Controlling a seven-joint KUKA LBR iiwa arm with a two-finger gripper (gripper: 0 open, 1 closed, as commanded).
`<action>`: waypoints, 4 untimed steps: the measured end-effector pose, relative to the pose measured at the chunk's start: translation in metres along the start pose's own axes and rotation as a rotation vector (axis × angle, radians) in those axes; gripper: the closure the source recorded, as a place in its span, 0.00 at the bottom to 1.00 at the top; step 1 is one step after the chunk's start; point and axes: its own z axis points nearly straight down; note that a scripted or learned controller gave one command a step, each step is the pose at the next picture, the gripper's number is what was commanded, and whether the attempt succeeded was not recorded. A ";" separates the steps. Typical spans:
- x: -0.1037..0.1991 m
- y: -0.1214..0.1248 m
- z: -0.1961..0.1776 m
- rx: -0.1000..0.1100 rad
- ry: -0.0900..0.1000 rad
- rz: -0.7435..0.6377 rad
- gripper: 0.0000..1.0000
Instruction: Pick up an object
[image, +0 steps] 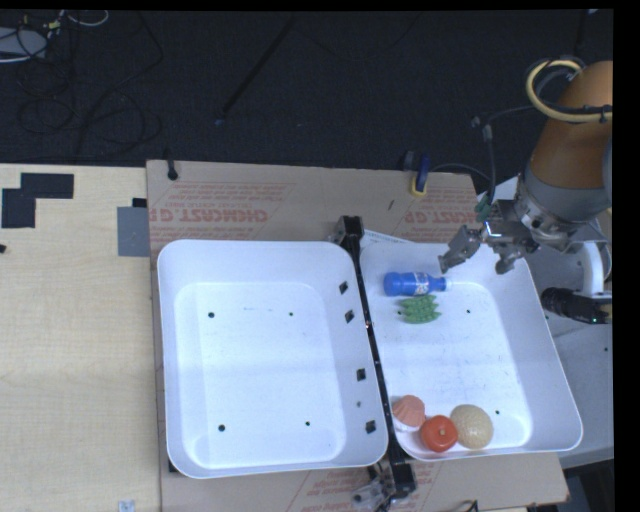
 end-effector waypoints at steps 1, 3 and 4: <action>0.025 -0.011 -0.102 -0.010 -0.001 -0.003 0.00; -0.030 -0.096 -0.211 -0.002 -0.001 0.004 0.00; -0.087 -0.138 -0.242 -0.005 -0.004 0.007 0.00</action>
